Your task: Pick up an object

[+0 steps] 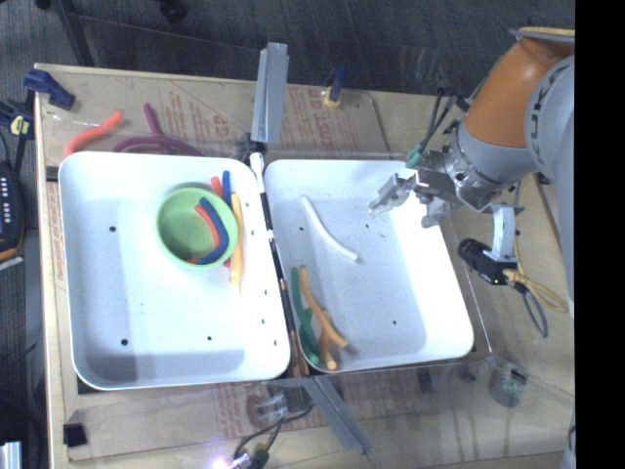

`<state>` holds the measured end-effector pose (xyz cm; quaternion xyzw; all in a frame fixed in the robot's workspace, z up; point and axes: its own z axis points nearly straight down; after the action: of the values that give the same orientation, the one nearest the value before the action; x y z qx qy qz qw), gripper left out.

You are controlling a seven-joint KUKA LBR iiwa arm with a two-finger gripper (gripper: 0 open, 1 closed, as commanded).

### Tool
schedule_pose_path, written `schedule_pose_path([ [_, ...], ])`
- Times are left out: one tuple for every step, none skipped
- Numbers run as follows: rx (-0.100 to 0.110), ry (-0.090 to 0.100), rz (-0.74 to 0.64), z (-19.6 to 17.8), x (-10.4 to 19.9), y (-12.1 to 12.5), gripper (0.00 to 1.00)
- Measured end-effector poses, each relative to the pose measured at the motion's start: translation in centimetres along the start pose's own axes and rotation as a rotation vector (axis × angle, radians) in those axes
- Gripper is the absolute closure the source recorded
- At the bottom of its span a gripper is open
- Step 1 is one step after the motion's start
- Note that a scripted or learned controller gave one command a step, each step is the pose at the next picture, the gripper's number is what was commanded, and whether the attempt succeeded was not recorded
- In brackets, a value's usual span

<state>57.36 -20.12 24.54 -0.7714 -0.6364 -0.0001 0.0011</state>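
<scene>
My gripper (407, 205) hangs over the upper right part of the right bin (444, 306), open, with nothing between its fingers. A white curved strip (327, 230) lies on the bin floor to the gripper's left, apart from it. Orange and green sticks (317, 325) lie in the lower left corner of the same bin. In the left bin (117, 311) a green bowl (186, 225) holds red and blue curved pieces, and an orange stick (235, 242) leans at its right side.
A grey bar (269, 91) stands behind the divider between the bins. Red and purple cables (127, 140) lie on the bench behind the left bin. A blue clamp (336, 83) sits at the back edge.
</scene>
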Motion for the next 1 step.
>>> schedule_pose_path([
  [0.005,-0.001,0.232,12.57,9.43,0.44,0.00],
])
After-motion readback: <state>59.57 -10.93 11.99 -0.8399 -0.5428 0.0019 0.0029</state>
